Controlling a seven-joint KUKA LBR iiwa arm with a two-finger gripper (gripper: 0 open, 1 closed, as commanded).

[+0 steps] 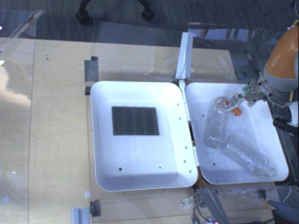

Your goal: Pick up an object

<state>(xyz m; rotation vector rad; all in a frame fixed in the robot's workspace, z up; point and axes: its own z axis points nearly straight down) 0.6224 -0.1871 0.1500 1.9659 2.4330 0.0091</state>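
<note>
A failed grasp is judged likely: the two clear plastic bottles, one (216, 123) lying just below and to the left of the gripper (246, 95) with its orange-capped neck nearest it, the other (246, 157) further below and crossing the first bottle's base, are smooth and round, so either could be rolled or pushed aside. The arm (283, 59) is seen reaching in from the right, its wrist held low over the upper right corner of the right bin (201, 139). The fingers' state cannot be told; nothing is seen held.
</note>
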